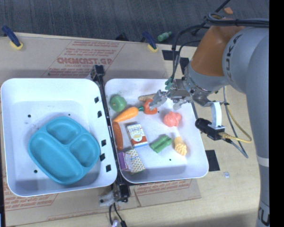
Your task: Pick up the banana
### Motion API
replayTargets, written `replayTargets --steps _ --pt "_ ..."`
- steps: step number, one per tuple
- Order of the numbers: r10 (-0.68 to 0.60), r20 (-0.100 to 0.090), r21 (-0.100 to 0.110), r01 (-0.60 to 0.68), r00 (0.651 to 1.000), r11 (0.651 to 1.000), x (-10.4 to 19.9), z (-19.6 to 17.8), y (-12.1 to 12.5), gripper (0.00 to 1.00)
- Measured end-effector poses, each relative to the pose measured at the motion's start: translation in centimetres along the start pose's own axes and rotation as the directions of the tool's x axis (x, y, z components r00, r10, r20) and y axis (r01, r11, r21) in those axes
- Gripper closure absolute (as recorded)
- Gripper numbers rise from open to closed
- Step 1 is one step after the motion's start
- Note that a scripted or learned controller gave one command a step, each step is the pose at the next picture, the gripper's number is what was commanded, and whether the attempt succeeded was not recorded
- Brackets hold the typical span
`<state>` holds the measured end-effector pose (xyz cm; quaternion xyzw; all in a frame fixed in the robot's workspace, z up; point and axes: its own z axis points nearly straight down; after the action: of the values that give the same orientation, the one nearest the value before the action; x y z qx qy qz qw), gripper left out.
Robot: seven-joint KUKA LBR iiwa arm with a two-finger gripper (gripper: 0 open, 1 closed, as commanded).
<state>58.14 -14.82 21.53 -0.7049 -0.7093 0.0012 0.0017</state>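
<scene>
Banana (146, 98) sits at the right bin's (199, 167) far edge, lying left-right, touching our hand (157, 100) on its left. We can't tell if the hand's spread or pinching.

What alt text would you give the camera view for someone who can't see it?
The grey arm's claw hangs over the right bin of toy food, by a carrot and a pink piece. The left bin holds a blue divided tray.
</scene>
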Motion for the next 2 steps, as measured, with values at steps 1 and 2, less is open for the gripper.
replayTargets --steps 1,2 --pt "-0.419 0.000 -0.001 0.419 0.908 0.908 3.0 10.8 -8.5 0.00" --pt "-0.325 0.001 -0.002 0.325 0.946 0.946 10.9 2.4 -7.3 0.00"
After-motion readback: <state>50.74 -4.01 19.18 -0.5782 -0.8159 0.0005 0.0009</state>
